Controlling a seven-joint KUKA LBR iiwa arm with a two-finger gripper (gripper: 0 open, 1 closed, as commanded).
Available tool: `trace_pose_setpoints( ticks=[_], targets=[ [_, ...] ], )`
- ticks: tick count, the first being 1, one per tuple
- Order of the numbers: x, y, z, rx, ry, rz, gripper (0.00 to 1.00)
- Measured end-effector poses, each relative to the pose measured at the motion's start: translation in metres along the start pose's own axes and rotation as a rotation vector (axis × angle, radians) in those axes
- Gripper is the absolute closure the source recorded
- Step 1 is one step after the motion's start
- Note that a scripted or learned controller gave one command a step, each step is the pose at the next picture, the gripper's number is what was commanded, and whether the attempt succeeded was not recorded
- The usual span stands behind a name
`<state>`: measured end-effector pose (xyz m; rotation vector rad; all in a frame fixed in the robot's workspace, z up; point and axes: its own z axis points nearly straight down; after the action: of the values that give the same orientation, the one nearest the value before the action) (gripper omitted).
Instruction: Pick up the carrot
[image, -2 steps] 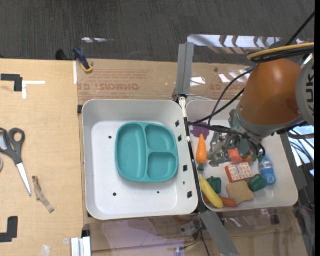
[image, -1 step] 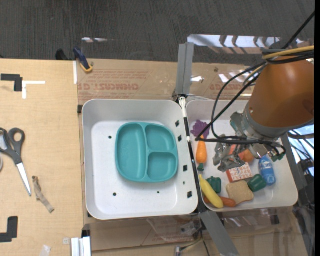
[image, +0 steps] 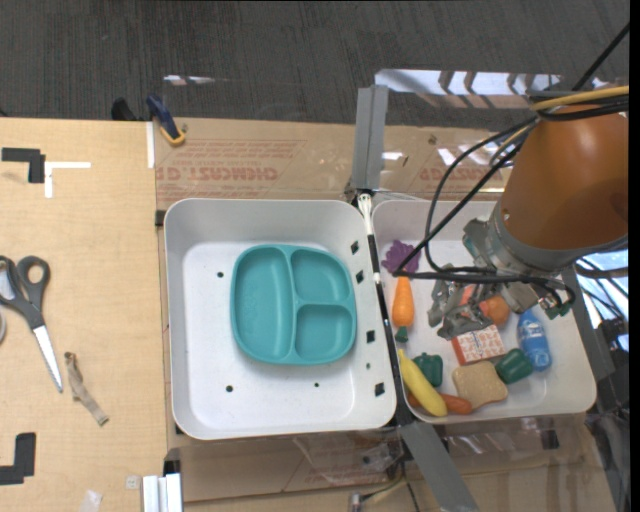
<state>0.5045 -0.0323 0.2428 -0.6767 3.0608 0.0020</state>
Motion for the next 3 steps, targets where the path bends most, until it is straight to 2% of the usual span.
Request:
trace_pose_setpoints(
  ticks=[1, 2, 3],
  targets=[
    [-0.002, -0.020, -0.033, -0.001, 0.002, -0.382, 1.00],
    [-0.016, -0.048, -0.020, 0.000, 0.003, -0.098, 1.00],
    [-0.014, -0.092, 0.090, -0.002, 0.007, 0.029, 1.00]
  ],
)
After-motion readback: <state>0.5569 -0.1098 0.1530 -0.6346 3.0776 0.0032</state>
